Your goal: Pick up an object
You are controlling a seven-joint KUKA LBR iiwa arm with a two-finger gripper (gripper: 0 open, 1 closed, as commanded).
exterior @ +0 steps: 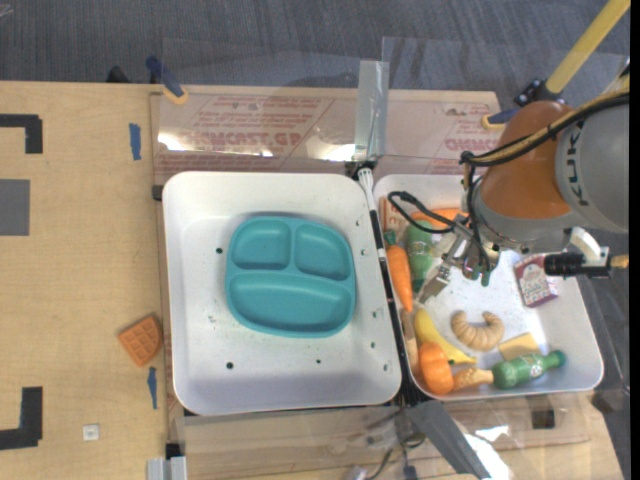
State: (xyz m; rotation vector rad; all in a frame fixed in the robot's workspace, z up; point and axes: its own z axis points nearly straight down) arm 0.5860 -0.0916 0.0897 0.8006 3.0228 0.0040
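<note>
My gripper [458,276] hangs over the upper left part of the right bin [588,340], open, with nothing between its fingers. Just left of it lies an orange carrot [399,274] along the bin's left wall. Below it sit a tan croissant [478,328] and a yellow banana [438,334]. A red and white packet [536,282] lies to its right. Along the bin's front are an orange fruit [436,369], a green bottle [526,369] and a pale cheese wedge [519,346]. Green items by the carrot are partly hidden under the wrist.
The left bin [182,268] holds a teal divided plate [292,275]. A small orange waffle [141,339] lies on the wooden bench left of the bins. A clear panel [260,128] stands behind the bins. Black cables loop off the wrist.
</note>
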